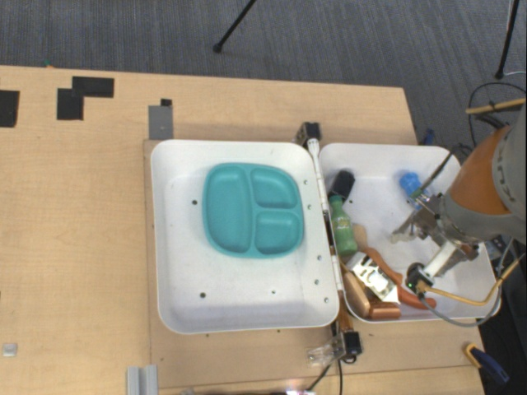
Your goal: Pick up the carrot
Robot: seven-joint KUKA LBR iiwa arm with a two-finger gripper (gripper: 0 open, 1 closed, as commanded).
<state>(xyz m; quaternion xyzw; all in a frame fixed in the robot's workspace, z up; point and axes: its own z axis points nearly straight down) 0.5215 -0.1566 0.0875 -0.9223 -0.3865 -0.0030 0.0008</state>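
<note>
The carrot is a slim orange piece lying slantwise near the front of the right bin, its tip towards the front right corner. The gripper hangs over the middle of that bin, a little behind and to the right of the carrot, with nothing visibly held. The arm's orange band rises to the right of it. Part of the carrot is hidden under the robot's own fittings.
The right bin also holds a green bottle, a black item, a blue item, a white-and-black packet and a brown piece. A teal divided plate lies in the left bin.
</note>
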